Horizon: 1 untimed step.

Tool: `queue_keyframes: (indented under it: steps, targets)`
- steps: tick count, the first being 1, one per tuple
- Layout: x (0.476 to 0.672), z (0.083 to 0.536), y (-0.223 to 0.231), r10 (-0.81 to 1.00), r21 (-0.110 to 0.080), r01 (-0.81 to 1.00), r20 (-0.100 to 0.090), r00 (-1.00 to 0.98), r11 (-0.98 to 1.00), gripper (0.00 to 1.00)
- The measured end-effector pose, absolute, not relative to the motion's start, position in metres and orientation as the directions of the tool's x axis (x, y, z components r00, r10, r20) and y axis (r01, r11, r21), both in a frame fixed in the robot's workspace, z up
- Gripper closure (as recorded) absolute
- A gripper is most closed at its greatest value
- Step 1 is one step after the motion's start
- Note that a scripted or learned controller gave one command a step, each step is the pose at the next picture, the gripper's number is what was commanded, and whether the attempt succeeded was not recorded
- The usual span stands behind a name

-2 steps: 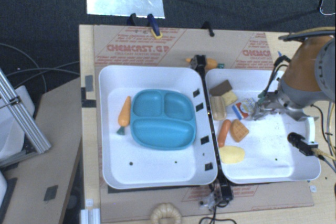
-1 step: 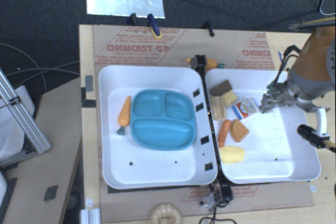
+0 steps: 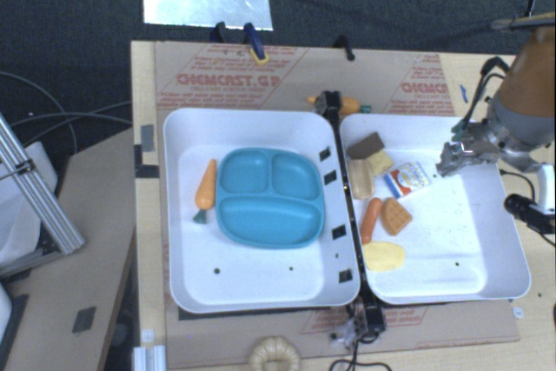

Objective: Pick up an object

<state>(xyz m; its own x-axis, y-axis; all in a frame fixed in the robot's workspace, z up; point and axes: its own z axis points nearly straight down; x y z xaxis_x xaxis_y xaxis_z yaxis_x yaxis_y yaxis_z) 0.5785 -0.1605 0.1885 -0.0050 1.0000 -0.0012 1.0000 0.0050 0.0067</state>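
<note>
Right now your gripper [image 3: 453, 157] hangs over the right bin [image 3: 486, 274], close to its far right part, just beside the small red, white and blue packet [image 3: 407, 179]. You cannot tell from this slanted view how its tips are set; the metal end is too small and blurred, and nothing shows between them.

Look at the crowding first. The items sit bunched along the right bin's left wall: a dark brown block [image 3: 366, 145] at the top, a pale yellow piece [image 3: 380, 162] touching it, a tan bar [image 3: 360, 179] below, then an orange carrot-like piece [image 3: 371, 220] beside a waffle-patterned orange wedge [image 3: 396, 217], and a yellow lemon-like shape [image 3: 383, 256] nearest you. The right and near parts of that bin's floor are bare, so open room lies there, beneath and in front of the wrist.

The left bin [image 3: 187, 274] holds a blue divided plate [image 3: 266, 197] in the middle and a carrot [image 3: 205, 188] between the plate and the left wall.

Red lettering on the cardboard [image 3: 234, 74] behind the bins reads "CHEMCAST GP", with a partial repeat at the right. The packet's print is too small to read.
</note>
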Motion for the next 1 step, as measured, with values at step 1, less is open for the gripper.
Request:
queue_keyframes:
  steps: [1]
  targets:
    - [0.5802,0.2273,-0.1606,1.0,0.006,1.0,-0.001,-0.006,0.006,1.0]
